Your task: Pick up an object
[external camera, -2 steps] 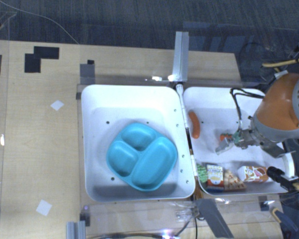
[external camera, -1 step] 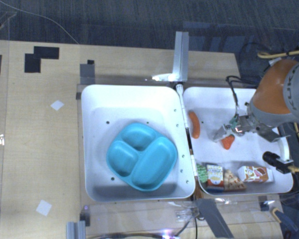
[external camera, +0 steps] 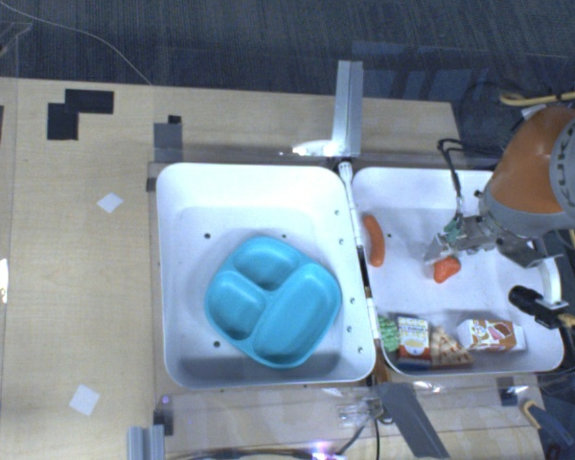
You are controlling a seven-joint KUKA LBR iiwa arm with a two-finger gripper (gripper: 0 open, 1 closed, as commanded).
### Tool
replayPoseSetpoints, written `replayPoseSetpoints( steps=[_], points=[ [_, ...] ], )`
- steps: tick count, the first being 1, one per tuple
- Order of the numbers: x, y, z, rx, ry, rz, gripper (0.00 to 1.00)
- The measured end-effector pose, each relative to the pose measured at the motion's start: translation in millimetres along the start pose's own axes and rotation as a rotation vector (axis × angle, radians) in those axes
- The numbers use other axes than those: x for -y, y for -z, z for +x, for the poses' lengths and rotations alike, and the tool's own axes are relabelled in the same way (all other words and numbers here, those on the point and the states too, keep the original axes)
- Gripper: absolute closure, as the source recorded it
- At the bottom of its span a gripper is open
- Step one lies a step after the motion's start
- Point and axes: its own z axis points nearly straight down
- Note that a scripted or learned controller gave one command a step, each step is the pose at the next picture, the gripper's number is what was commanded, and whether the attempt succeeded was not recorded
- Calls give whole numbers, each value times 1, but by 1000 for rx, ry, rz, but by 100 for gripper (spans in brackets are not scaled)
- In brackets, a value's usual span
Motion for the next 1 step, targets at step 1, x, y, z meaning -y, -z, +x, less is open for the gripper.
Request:
replayPoseSetpoints(
  steps=[1],
  points=[
    [-29, 126, 58, -6, -15, 12, 100]
  ],
)
